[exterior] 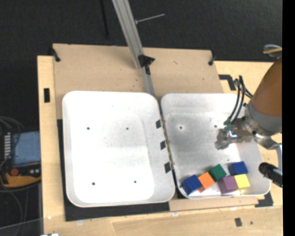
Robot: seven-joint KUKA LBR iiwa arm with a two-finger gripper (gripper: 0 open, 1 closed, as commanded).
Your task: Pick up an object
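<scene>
**Claw poised above the block cluster**

Claw (225,137) hung over the right bin (187,113), and I could not tell whether it was open or closed. Below it, 6 blocks crowded the near edge: blue (191,183), orange (206,180), green (217,172), purple (229,184), yellow (242,181), another blue (238,168). Packed so tightly, a descent could likely strike neighbours and slip.

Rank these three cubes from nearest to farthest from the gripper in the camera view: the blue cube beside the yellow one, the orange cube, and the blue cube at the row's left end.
1. Blue cube, just below the gripper.
2. Orange cube, mid-row.
3. Left-end blue cube, farthest left.
</scene>
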